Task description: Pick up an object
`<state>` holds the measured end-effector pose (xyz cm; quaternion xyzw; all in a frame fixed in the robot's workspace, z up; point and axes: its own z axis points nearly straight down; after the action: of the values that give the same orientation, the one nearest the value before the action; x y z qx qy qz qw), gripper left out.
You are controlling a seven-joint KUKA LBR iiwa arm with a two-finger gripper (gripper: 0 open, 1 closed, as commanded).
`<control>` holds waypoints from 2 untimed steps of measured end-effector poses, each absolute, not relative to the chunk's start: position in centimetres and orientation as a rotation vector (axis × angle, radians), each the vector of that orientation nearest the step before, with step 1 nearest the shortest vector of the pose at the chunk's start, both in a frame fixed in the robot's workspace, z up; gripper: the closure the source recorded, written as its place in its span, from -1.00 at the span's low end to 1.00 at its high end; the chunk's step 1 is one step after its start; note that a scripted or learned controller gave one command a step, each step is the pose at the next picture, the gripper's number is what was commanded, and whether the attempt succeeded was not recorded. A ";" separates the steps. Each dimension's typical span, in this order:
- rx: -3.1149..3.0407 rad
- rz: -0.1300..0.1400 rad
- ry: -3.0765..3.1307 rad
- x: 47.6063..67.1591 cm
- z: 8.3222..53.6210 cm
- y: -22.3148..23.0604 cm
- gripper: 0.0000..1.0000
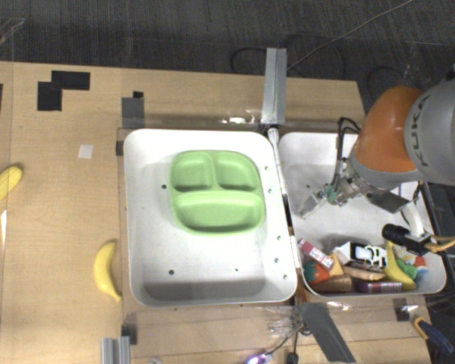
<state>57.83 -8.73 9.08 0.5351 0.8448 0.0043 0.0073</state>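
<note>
Two bins (pixel 136 203) on my surface; end effector (pixel 318 199) low in right bin, grip state indiscernible, approaching heaped objects (pixel 360 264) along near wall.

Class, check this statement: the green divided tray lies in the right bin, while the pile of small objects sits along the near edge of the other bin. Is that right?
Not quite. The camera view shows the green divided tray in the left bin, not the right. The pile of small objects does sit along the near edge of the other bin, the right bin.
</note>
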 end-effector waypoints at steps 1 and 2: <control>2.199 0.016 2.233 57.5 9.0 -9.6 -1.00; 2.150 0.014 2.275 49.1 9.1 -11.5 -1.00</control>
<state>49.08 -11.53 9.07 0.6868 0.7268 0.0045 0.0055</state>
